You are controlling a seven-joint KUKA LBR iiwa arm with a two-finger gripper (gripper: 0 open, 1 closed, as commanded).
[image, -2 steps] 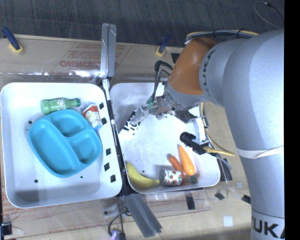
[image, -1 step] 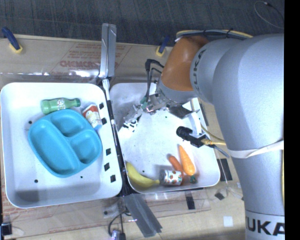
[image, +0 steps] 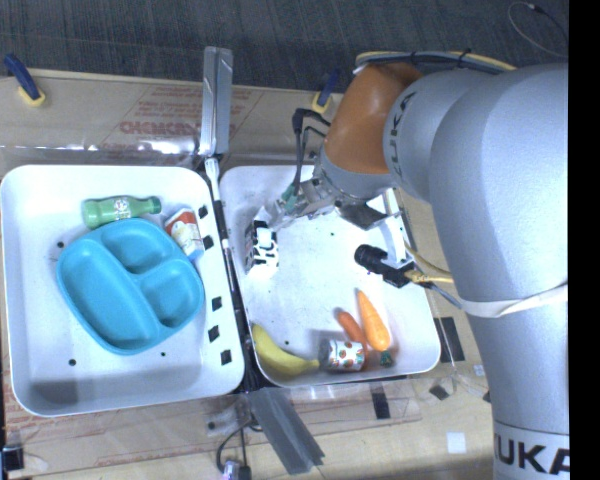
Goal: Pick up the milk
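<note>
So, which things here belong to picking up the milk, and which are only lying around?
For the job:
milk carton
gripper

Lying about:
green bottle
blue tray
banana
two carrots
small can
red-and-white packet

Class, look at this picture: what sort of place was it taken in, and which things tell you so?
Probably a robot test bench in a lab, not a kitchen. A big grey arm reaches over two white bins, which hold toy-like food such as a banana and carrots, and clamps pin down the board.
</note>
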